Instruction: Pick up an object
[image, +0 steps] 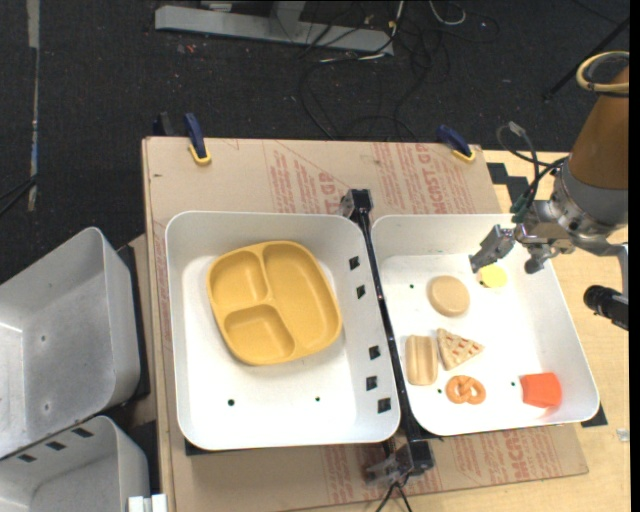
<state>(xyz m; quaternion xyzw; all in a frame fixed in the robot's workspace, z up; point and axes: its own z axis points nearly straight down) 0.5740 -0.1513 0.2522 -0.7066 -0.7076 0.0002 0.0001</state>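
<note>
Status: pick not yet made, by the look of it. The tool (512, 250) hangs over the far part of the right bin (575, 330), near its far wall; a yellow piece (492, 276) lies directly under its near finger. Whether the fingers touch or enclose that piece cannot be told, nor how far apart they stand.

Contents, right bin, all resting on the floor:
- round tan biscuit (449, 295), just nearward and leftward of the yellow piece;
- waffle wedge (459, 349), nearward of the biscuit;
- tan bun-like piece (421, 359), touching or almost touching the wedge's left side;
- pretzel (465, 389), nearward of the wedge;
- orange block (541, 390), well apart from the pretzel, toward the bin's right near corner.

Left bin (190, 300): one yellow divided tray (272, 301).

Clearance: the yellow piece sits near the bin's far wall, leaving little room behind it. The orange block has open floor on most sides. The wedge, bun and pretzel crowd one another. Remaining: close, lift, confirm hold.
</note>
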